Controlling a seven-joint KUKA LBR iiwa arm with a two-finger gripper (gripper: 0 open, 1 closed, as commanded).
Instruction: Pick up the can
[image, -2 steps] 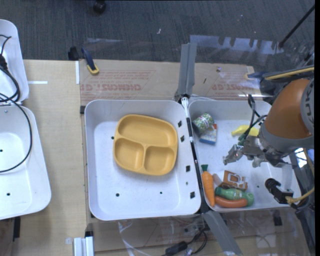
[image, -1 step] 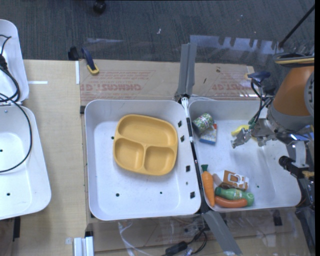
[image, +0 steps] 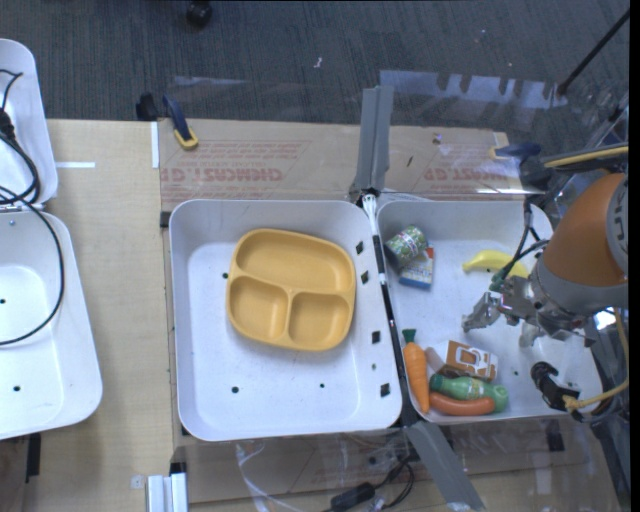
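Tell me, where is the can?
The can lies in the right bin, near its back left corner by the divider, resting against a small box.

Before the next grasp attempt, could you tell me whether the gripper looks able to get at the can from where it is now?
Probably yes. The can lies near the right bin's far-left corner, resting against a small carton, with nothing on top. The gripper hovers mid-bin with bare floor between them, though the divider wall leaves little room.
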